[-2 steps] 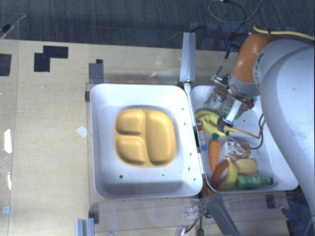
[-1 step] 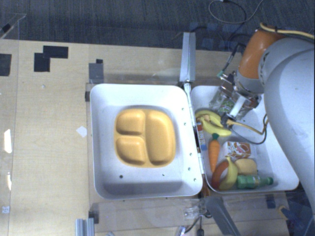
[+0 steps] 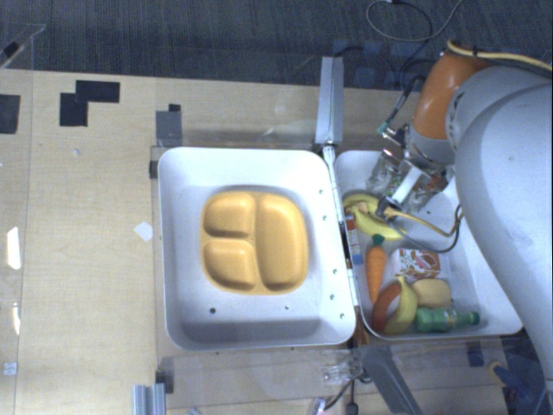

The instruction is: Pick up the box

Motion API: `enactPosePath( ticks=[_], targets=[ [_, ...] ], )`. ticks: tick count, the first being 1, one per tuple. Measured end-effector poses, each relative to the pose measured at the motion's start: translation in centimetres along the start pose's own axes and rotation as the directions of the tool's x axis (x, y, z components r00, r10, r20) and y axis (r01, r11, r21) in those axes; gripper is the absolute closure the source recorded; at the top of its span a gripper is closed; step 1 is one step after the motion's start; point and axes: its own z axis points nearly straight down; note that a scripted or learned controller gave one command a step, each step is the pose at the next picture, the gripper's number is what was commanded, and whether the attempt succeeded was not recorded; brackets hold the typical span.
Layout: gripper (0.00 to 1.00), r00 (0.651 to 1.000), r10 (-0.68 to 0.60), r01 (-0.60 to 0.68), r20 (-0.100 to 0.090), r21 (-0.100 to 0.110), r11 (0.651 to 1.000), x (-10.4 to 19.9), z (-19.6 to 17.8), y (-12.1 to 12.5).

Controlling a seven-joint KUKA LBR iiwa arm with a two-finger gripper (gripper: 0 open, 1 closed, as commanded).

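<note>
Hovering end effector [image 3: 399, 186] above flat printed box [image 3: 421, 264].

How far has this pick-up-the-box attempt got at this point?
Done: the gripper has reached the right bin, low over the banana at its far end. In hand: nothing seen between its fingers. Left: the grasp itself; the box lies flat among the carrot and green bottle.

Chunky smooth grey arm [image 3: 510, 188], orange band [image 3: 436, 98] above the wrist, thin black cables looping around the metal gripper [image 3: 399, 193].
</note>
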Motion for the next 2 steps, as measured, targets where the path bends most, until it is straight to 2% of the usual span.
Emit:
enactPosePath(
  ticks=[1,2],
  targets=[
    [0.00,1.000,0.028,-0.028,-0.014,-0.012,1.000,0.16,0.11,-1.24],
    [0.00,1.000,0.028,-0.028,-0.014,-0.011,1.000,0.18,0.11,-1.24]
  ],
)
